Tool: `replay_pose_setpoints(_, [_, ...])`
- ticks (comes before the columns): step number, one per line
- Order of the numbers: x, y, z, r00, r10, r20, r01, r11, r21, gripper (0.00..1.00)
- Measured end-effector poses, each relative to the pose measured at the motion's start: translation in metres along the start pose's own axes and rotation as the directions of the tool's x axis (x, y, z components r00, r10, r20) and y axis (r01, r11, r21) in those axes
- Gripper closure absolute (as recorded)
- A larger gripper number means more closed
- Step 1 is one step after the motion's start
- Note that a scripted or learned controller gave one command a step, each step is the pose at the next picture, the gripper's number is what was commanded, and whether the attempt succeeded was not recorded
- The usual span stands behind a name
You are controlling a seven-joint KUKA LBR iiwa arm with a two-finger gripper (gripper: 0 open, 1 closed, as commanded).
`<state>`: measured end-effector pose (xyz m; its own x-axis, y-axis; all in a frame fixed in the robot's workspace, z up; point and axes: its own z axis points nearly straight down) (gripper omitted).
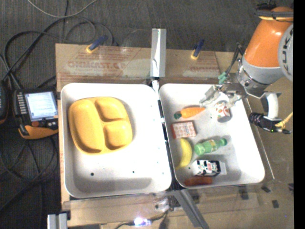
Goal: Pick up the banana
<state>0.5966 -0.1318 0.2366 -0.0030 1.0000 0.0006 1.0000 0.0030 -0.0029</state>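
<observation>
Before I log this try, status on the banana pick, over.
Gripper over right bin's far end, above carrot, nothing seen held. Banana lies untouched near the bin's left wall. Green bottle and patterned packet crowd it.

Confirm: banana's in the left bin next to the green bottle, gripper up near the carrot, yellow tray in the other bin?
Not quite. The camera view shows the banana in the right bin, beside the green bottle. The gripper is up near the carrot, as you said. The yellow tray sits in the left bin.
</observation>
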Motion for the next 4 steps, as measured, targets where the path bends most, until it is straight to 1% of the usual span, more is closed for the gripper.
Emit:
replay_pose_setpoints(1, [0.017,-0.082,0.118,0.993,0.118,0.002,-0.118,0.993,-0.001,0.0])
replay_pose_setpoints(2, [0.029,-0.107,0.146,0.997,-0.078,0.007,0.079,0.997,-0.018,0.0])
replay_pose_setpoints(3, [0.016,-0.107,0.146,1.0,0.023,-0.004,-0.023,1.0,-0.017,0.0])
replay_pose_setpoints(4, [0.058,-0.029,0.009,0.906,0.423,0.005,-0.423,0.906,-0.001,0.0])
